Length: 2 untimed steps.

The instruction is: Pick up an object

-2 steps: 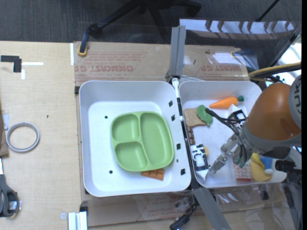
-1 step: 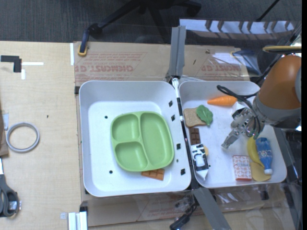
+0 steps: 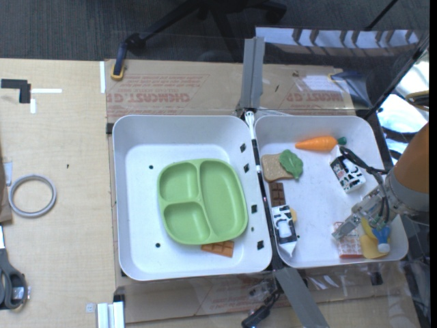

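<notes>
Counter: pale wood counter with a brown cardboard sheet under two white bins; dark carpet beyond.
Left bin: left bin holds a green divided plate near its middle; an orange waffle-like piece pokes out from under the plate's near edge.
Right bin: right bin, just beside the left bin, holds the loose objects.
Far side of right bin: a toy carrot; nearer from it, a slice of toy bread with a green leaf lying on it.
Wall side of right bin: a brown chocolate-bar piece against the wall shared with the left bin, and nearer still a black-and-white packet.
Right of carrot: a small black-and-white printed carton, tilted.
Near right corner of right bin: a yellow object with a blue piece beside it and a flat red-edged item, all close together.
Jaws: the jaws are low in that corner, just beside the yellow object; I cannot tell how far apart they stand or whether they grip anything.
Arm: grey with orange band, entering past the right bin's outer wall.
Writing: red print on the cardboard, reversed and upside down, not clearly readable.
Beside left bin: a grey ring on the wood.
</notes>
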Motion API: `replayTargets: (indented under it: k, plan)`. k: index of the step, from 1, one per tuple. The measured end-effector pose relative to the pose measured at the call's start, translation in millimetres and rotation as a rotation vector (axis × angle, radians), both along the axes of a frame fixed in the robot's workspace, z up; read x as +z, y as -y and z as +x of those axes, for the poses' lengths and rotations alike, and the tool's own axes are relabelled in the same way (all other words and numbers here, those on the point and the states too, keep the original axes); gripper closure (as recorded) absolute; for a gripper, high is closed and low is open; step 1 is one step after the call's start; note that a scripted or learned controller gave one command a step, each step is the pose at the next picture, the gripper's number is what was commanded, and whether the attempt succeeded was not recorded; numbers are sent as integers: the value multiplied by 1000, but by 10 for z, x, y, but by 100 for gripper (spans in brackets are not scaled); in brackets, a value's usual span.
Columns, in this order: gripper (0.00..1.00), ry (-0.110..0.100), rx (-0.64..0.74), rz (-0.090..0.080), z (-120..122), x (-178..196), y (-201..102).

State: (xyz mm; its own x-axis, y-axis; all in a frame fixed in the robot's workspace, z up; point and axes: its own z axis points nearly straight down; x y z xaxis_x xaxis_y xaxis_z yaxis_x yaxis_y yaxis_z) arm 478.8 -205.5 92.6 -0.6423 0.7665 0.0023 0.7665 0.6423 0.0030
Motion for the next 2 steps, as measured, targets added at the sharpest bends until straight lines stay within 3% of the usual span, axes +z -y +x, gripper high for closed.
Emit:
replayTargets:
  k: [1,2]
  plan:
    - [0,-1,-11,-3,-9,-14,-91]
    - [100,2,-8,-4,9,82,-96]
